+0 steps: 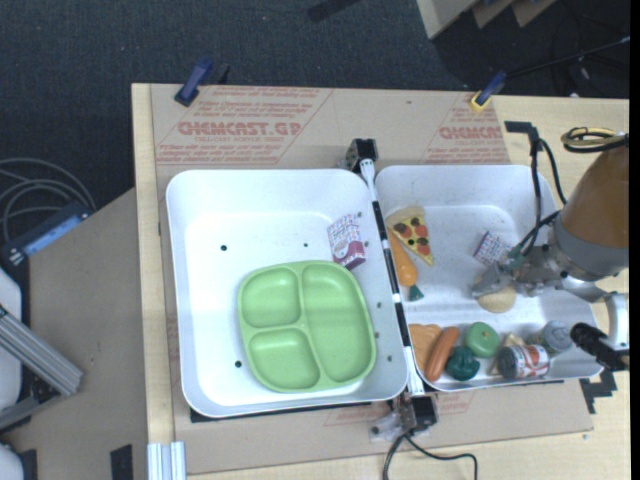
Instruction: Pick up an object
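Hand (503, 274) sits low over the tan lump (497, 297) in the right bin (452, 180), can't tell its grip, so I'd centre before lifting.

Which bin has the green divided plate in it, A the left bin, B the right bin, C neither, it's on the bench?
A: the green divided plate lies flat inside the left bin, while the right bin holds the small food items.
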You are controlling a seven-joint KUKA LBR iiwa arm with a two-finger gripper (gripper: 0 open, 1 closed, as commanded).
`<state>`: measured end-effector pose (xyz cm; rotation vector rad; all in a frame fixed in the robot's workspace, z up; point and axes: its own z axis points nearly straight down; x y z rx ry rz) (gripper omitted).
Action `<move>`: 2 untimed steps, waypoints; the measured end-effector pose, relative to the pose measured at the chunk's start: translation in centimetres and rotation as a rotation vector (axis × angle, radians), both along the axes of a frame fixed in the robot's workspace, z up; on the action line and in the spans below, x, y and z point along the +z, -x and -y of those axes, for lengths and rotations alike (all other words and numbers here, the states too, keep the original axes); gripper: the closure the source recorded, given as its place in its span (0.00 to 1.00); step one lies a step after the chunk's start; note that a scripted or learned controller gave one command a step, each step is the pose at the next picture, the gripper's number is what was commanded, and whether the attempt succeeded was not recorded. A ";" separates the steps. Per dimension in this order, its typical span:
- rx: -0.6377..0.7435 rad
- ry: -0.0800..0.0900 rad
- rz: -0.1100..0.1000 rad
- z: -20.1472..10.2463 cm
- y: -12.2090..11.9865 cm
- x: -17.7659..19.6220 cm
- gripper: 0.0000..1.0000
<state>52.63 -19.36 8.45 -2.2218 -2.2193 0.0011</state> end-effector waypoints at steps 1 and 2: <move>-0.001 0.000 0.002 0.0 -0.1 1.0 1.00; 0.005 -0.002 0.004 -12.8 -2.6 10.1 1.00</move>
